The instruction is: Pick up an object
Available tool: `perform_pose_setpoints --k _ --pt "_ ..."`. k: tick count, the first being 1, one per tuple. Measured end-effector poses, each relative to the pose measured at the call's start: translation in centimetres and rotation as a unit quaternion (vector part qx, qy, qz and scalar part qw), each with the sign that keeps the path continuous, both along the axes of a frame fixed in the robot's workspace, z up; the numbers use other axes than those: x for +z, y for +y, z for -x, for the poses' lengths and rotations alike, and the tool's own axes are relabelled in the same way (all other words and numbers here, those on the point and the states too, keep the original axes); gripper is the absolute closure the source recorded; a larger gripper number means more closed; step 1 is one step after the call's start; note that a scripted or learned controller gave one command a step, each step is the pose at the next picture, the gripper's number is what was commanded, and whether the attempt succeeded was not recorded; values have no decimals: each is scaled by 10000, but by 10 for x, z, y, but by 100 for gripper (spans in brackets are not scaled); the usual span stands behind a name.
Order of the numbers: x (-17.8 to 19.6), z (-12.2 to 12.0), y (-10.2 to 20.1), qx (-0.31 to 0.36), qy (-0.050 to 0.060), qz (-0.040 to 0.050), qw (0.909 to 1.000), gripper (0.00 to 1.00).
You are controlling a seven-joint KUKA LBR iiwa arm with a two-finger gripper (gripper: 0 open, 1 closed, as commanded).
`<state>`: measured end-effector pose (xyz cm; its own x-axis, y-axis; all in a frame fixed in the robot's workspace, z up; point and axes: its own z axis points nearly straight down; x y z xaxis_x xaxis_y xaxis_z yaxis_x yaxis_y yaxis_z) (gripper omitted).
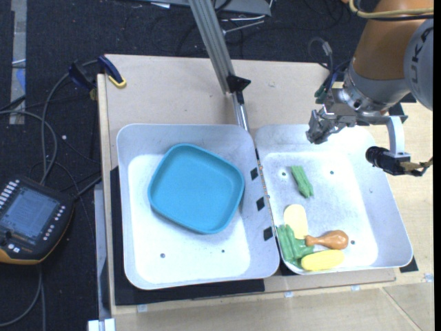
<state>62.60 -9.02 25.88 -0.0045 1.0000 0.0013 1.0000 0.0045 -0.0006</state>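
A: From the camera view, where is the gripper (321,131)?

B: Raised over the far rim of the right bin (372,185), hanging from the grey arm (386,54) that comes in from the right. Nothing shows beneath it or gripped in it. Whether it is released or clenched I cannot tell; it reads as a dark cluster from this angle.

A: And what is there to pick?

B: Everything in that bin lies nearer the camera than the gripper. Closest to it is a small green pod (301,181), lying alone on bare bin floor. Well beyond that, against the near rim, a pale yellow piece (296,219), a brown drumstick (329,240), a yellow piece (322,260) and a green leafy piece (291,243) sit packed together, touching. Off to the gripper's left, the other bin (138,157) carries a blue plate (196,188).

A: What could go wrong?

B: I'd judge the pod the safer target, but it is thin and flat, so a descent that stops short could close on air. In the cluster, the crowding could make the gripper nudge neighbours aside or catch two, and the sloped rim there could block a clean approach.
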Motion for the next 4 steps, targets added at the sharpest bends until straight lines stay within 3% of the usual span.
perform_pose_setpoints --k 2,4 --pt "-11 48 80 -5 -1 2 10000 100" --pt "-33 89 181 4 3 2 10000 100"
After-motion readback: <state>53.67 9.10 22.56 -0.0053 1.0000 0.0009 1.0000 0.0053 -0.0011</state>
